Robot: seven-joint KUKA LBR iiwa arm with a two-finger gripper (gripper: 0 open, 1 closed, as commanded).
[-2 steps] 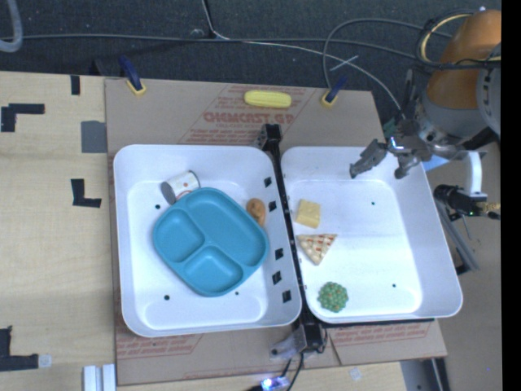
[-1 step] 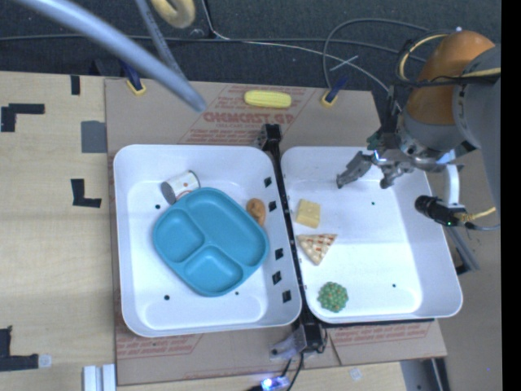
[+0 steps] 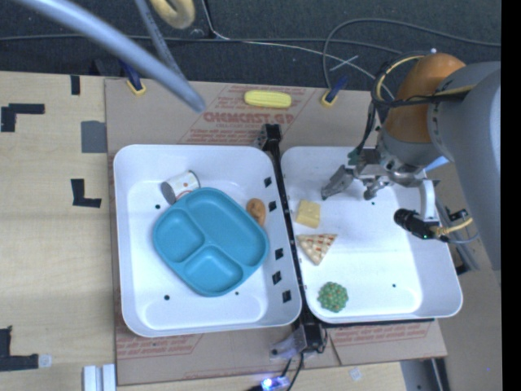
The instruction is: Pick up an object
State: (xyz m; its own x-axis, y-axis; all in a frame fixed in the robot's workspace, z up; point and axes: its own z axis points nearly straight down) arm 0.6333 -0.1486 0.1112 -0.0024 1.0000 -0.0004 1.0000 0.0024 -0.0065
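The grey two-finger claw hangs over the upper part of the shallow white right bin, its fingers spread apart with nothing between them. Near it to the left, in that bin, lies a pale yellow cheese-like block, with a tan waffle-patterned wedge just below it and a green broccoli floret lower still. The shallow white left bin holds a blue divided plastic tray, a small white cup on its side, and a brown rounded piece. A yellow banana-shaped toy rests on the desk beyond the bins.
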